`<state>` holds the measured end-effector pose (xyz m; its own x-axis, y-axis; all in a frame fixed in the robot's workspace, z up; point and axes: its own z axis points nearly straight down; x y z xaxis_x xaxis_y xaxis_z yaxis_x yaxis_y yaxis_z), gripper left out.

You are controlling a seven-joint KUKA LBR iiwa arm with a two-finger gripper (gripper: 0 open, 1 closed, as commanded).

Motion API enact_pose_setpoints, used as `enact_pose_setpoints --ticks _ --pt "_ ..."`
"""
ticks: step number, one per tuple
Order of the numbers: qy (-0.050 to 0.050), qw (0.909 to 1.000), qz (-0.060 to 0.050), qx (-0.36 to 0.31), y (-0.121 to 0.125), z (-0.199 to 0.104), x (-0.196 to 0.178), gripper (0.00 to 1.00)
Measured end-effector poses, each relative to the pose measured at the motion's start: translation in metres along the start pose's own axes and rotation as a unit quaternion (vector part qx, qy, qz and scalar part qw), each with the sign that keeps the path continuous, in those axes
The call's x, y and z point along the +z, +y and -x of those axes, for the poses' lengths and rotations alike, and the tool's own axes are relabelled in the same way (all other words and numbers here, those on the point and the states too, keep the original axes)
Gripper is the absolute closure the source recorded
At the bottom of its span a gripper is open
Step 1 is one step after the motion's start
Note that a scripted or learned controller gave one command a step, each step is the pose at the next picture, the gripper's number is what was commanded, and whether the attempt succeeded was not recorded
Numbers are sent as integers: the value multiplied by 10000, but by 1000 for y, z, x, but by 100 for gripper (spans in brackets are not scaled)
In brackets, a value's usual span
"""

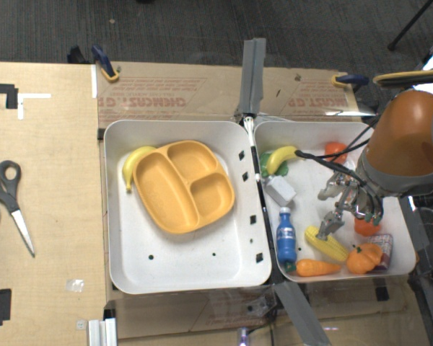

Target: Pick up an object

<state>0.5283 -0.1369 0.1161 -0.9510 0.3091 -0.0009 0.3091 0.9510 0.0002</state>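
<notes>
My gripper (330, 225) hangs low over the right bin (303, 139), its fingers reaching down to a yellow banana-like toy (327, 246) near the bin's front. Nothing shows between the fingers. Around it lie a blue bottle (286, 238), an orange carrot (316, 267), an orange fruit (364, 259), a red-orange piece (366, 226), a grey-white block (279, 189), a yellow-green banana (278, 158) and a red tomato (335, 150) at the back.
The left bin (130, 265) holds a yellow divided plate (182, 185) with a yellow banana (133, 164) beside its left rim. Scissors (13, 204) lie on the wooden bench at far left. A grey divider bar (251, 78) stands between the bins at the back.
</notes>
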Motion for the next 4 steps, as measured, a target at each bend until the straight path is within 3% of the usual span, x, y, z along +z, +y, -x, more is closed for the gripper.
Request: enact_pose_setpoints --ticks 1,2,3,4 --pt "-22 10000 -3 -89 -85 15 -30 0" --pt "-213 9996 0 169 -94 -9 7 0" --pt "-233 9996 25 173 -61 -18 12 0" --pt "-78 9995 8 298 -54 -5 20 0"
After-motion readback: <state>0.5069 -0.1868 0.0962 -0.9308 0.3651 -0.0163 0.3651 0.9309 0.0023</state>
